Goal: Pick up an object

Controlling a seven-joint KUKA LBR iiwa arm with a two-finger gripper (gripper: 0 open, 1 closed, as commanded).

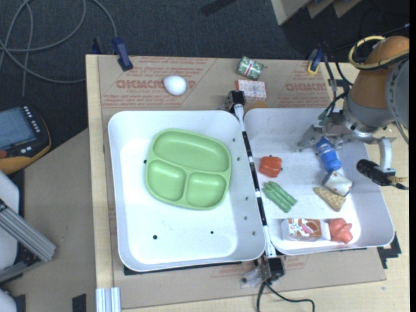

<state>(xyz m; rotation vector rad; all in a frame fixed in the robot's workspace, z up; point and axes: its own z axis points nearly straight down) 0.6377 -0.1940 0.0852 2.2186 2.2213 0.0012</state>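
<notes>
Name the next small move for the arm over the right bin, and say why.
Probably a short straight descent. The gripper sits low in the right bin, directly over the blue object, which lies apart from the red pepper and just above the bread slice. Nothing shows it lifted yet, so lowering onto it before closing seems the sensible step.

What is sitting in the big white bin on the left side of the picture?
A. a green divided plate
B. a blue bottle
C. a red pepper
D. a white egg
A. The green divided plate lies in the left bin, while the red pepper and blue bottle lie in the right bin, and the white egg rests on the board behind the bins.
</notes>
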